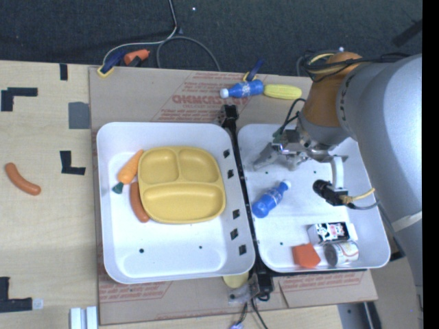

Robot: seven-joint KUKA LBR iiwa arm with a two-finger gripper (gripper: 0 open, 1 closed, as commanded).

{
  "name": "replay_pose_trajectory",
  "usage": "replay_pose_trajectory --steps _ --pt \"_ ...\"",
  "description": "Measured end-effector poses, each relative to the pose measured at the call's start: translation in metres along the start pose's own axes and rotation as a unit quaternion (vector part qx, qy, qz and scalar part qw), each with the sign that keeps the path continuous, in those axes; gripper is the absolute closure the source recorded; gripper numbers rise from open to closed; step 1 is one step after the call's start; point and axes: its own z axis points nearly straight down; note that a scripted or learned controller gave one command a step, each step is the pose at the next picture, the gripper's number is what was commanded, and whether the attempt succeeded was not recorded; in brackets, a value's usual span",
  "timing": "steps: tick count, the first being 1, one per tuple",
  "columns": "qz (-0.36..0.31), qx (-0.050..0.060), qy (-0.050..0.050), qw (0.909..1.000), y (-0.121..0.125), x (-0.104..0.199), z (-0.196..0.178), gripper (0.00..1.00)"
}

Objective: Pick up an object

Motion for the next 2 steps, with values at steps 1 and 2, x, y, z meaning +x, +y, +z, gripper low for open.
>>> replay_pose_trajectory --steps 1,2 --pt "0.001 0.000 -0.001 1.0000 -0.016 0.013 0.000 0.00" --pt "0.003 0.000 -0.001 1.0000 -0.010 -0.046 -0.059 0.00"
